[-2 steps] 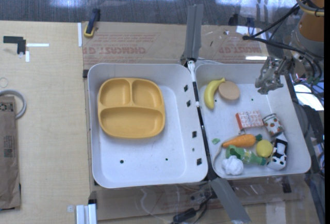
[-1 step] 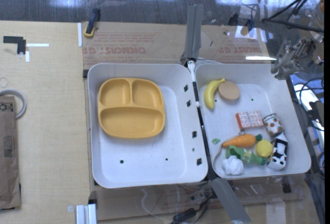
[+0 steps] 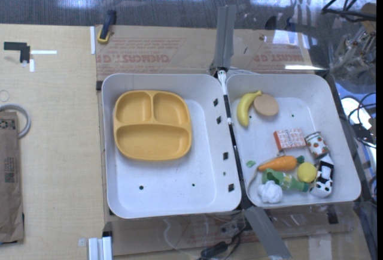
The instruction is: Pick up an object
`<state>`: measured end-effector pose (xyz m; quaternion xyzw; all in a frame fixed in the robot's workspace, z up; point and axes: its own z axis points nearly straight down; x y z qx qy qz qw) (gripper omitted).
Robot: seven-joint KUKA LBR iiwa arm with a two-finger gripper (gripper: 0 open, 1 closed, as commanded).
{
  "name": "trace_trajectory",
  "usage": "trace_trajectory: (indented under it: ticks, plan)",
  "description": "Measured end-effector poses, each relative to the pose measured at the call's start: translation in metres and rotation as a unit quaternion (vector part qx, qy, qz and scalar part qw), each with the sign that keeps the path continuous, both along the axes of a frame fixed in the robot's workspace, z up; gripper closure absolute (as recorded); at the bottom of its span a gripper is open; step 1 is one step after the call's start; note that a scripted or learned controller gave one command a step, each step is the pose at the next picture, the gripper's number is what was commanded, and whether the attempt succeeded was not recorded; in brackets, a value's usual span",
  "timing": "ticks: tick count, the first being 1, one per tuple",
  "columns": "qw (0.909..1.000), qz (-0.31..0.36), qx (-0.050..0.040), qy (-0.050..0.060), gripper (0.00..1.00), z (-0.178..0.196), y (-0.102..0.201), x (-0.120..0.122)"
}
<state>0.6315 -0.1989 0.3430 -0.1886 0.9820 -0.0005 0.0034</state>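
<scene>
The right bin (image 3: 335, 109) holds a yellow banana (image 3: 245, 107) beside a tan round piece (image 3: 266, 105) near its back. A red and white box (image 3: 289, 138) and a small can (image 3: 316, 145) sit toward the middle right. Along the front lie an orange carrot (image 3: 279, 163), a yellow lemon (image 3: 307, 172), a green item (image 3: 281, 179), a white lumpy object (image 3: 270, 192) and a black and white cow toy (image 3: 324, 178).
The left bin (image 3: 167, 193) carries a yellow divided plate (image 3: 152, 124) in its back left part. A metal divider post (image 3: 225, 37) stands behind the seam between the bins. Cables and a frame (image 3: 353, 7) crowd the back right.
</scene>
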Motion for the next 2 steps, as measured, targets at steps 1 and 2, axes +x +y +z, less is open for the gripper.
trace_trajectory:
  ticks: [1,2]
  plan:
    - [0.9960,0.089,0.0000,0.001,1.00,-0.051,-0.022,-0.001]
    - [0.9995,0.032,0.0000,0.000,1.00,0.095,-0.023,0.029]
